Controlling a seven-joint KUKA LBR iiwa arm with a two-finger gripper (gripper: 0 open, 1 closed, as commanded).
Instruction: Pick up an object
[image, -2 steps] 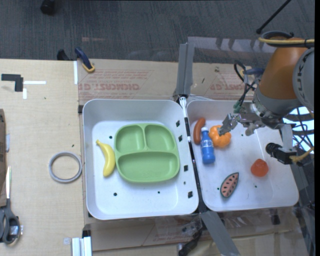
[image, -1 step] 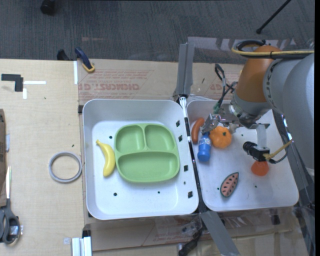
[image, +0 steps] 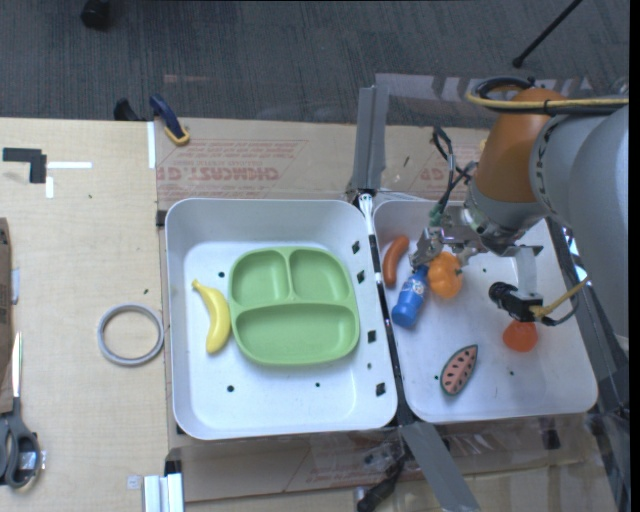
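Observation:
My gripper (image: 437, 248) hangs low in the right bin (image: 560, 390), near its left wall. Directly below it lies a small orange toy (image: 446, 279), touching or nearly touching the gripper's tip. A blue bottle (image: 408, 303) lies against that toy on the left. An orange sausage (image: 394, 259) rests along the bin's left wall, just left of the gripper. A watermelon slice (image: 458, 369) lies toward the front of the bin. A round orange fruit (image: 520, 336) sits to the right, partly behind a cable.
The left bin (image: 190, 330) holds a green divided plate (image: 295, 305) and a banana (image: 212, 315). A tape ring (image: 130, 333) and scissors (image: 18, 440) lie on the bench at the left. The arm's grey body (image: 590, 170) covers the right bin's back right corner.

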